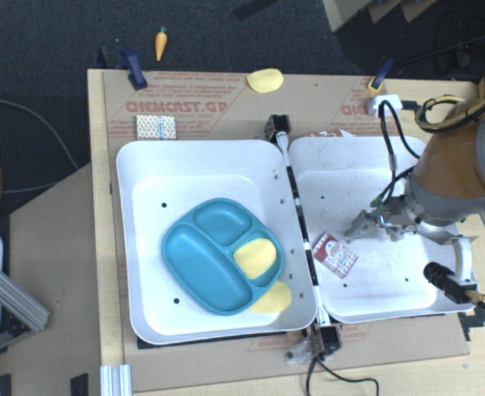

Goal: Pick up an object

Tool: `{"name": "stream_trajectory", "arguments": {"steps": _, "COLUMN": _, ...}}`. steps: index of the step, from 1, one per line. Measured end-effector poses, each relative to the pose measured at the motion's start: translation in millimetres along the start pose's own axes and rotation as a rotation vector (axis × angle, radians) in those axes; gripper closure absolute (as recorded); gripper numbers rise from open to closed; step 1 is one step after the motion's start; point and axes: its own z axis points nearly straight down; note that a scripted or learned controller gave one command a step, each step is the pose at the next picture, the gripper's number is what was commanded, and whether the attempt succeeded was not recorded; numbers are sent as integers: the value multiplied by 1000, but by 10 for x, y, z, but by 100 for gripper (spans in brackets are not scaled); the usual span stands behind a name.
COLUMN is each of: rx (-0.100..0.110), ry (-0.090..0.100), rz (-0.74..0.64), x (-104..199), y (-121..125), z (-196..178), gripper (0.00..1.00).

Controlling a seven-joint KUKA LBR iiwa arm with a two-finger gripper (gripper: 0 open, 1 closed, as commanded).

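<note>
Two shallow white bins sit side by side on a tan surface [193, 97]. Inside the left bin [143, 172] rests a blue divided plate [205, 258] with a yellow piece [256, 256] in one compartment; another yellow piece [271, 299] lies just beside the plate's lower edge. Within the right bin [341, 159], a small red-and-white packet [335, 254] lies flat near the dividing wall. Reaching from the right, the gripper [366, 223] hovers just beside the packet, fingers slightly apart, holding nothing.
</note>
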Motion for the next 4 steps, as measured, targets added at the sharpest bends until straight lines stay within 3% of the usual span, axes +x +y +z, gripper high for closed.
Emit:
{"name": "stream_trajectory", "arguments": {"steps": 1, "rx": -4, "ry": 2, "rz": -4, "x": 862, "y": 234, "z": -736, "gripper": 0}}
{"name": "stream_trajectory", "arguments": {"steps": 2, "rx": -1, "ry": -1, "rz": 0, "x": -97, "y": 163, "z": -441, "gripper": 0}}
{"name": "stream_trajectory", "arguments": {"steps": 3, "rx": -1, "ry": 2, "rz": -4, "x": 696, "y": -130, "z": -729, "gripper": 0}}
{"name": "stream_trajectory", "arguments": {"steps": 4, "rx": -2, "ry": -1, "rz": -3, "x": 250, "y": 605, "z": 4, "gripper": 0}}
